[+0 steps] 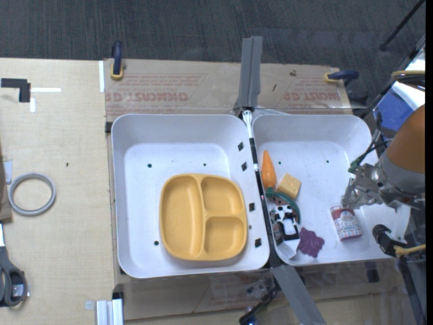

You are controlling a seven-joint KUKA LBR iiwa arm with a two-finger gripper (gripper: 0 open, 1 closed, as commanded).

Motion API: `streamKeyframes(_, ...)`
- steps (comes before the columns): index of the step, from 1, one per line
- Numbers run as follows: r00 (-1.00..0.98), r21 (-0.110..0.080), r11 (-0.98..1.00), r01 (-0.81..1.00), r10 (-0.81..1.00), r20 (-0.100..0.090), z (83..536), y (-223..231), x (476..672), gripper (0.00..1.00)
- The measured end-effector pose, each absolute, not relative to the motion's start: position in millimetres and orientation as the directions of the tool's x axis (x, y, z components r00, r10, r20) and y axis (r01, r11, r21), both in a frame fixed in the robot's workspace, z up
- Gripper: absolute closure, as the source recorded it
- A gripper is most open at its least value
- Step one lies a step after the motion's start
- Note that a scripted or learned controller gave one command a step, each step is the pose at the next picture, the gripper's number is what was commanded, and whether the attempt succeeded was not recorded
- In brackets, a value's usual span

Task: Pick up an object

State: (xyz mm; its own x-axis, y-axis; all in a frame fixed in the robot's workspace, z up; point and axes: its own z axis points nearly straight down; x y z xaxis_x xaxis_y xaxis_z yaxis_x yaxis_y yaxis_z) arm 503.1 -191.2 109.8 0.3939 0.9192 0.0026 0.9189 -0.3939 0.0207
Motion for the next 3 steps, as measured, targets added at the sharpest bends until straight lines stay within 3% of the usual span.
streamKeyframes(1,0.629,0.023,-0.629,0.777,0.777,0.006,100,-117,483.8,1.00)
streamKeyframes(2,0.626,0.014,-0.626,0.780,0.780,0.006,97,-114,482.6,0.00)
streamKeyframes(3,0.773,0.007,-0.773,0.634,0.634,0.002,96,-103,540.5,0.00)
